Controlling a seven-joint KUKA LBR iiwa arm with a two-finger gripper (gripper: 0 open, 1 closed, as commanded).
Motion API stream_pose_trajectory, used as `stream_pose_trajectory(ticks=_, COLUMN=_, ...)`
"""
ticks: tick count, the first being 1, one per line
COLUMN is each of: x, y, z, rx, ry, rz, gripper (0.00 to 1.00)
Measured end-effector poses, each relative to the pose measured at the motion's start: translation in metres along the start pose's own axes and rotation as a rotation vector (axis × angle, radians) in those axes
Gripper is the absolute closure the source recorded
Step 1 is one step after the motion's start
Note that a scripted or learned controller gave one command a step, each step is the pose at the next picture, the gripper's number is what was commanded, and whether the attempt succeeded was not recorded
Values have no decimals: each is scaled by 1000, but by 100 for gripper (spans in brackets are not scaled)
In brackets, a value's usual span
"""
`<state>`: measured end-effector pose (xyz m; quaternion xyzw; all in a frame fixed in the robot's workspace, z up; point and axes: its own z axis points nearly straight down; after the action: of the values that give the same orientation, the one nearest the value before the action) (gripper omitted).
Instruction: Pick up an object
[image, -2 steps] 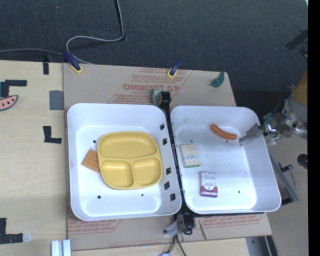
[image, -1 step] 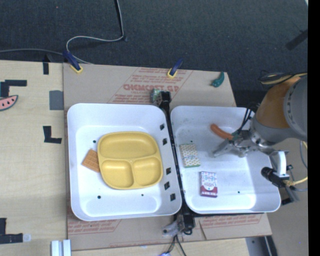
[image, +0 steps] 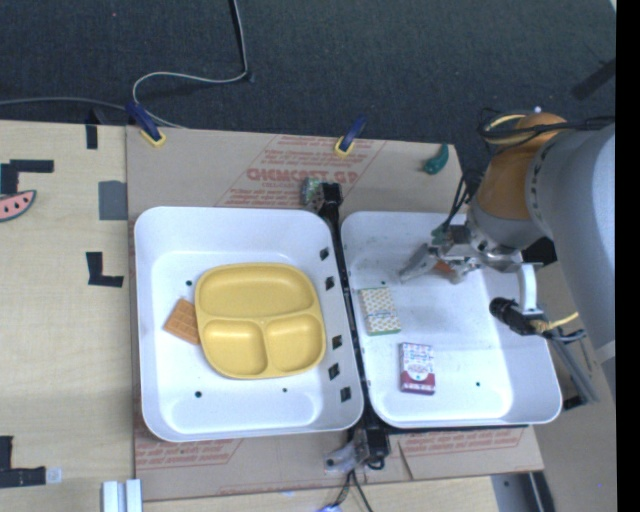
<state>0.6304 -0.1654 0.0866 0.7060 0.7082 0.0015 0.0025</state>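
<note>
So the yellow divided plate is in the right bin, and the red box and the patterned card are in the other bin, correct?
Not quite. The camera view shows the yellow divided plate in the left bin, not the right one. The red box and the patterned card do lie in the other bin, the right bin.

orange card (image: 182, 321) half under tray (image: 262, 318)

yellow divided plate (image: 262, 318): three compartments, flat, left of the bins' divider (image: 340, 300); orange cracker (image: 182, 321): tucked under the plate's far edge | patterned card (image: 380, 310): flat, just right of divider; red box (image: 417, 367): flat, nearer the camera
</note>
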Motion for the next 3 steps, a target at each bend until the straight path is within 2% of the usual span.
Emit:
stream_pose_trajectory(ticks=1, x=-1, y=0, z=-10, rx=1, ry=-3, rz=-1, gripper=100)
stream_pose_trajectory(ticks=2, x=-1, y=0, z=-10, rx=1, ry=-3, rz=-1, gripper=0)
stream_pose_trajectory(ticks=3, x=0, y=0, z=-19, rx=2, ry=-3, rz=-2, gripper=100)
